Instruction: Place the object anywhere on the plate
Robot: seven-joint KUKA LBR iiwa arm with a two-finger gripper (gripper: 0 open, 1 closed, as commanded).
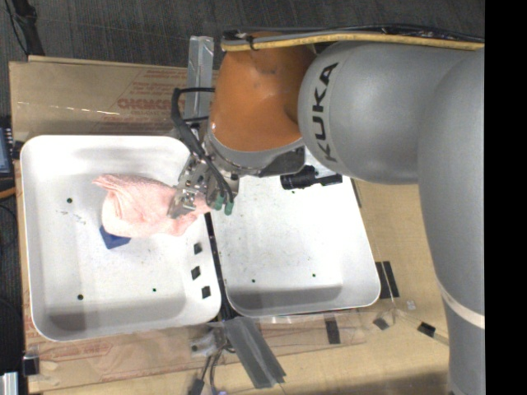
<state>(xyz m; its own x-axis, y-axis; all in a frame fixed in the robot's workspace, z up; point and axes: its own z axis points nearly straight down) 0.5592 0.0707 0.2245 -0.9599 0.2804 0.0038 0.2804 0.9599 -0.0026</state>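
- The grey arm [387,97] comes in from the right, and its bulk, with the orange band [251,97], hides the far part of the right bin [288,278].
- The gripper [200,194] hangs over the rim where the two bins meet, right at the near right edge of a crumpled pink cloth [140,204].
- Its tips touch or overlap the cloth's edge, but whether they are closed on it or simply over it, I cannot tell.
- The cloth lies in the left bin [49,245], toward its far right part, bunched in folds.
- A small blue thing [114,238] pokes out from under the cloth's near left side; most of it is covered, so I cannot name it.
- A sheet of brown cardboard [99,97] lies beyond the left bin, partly hidden by the bin and the arm.
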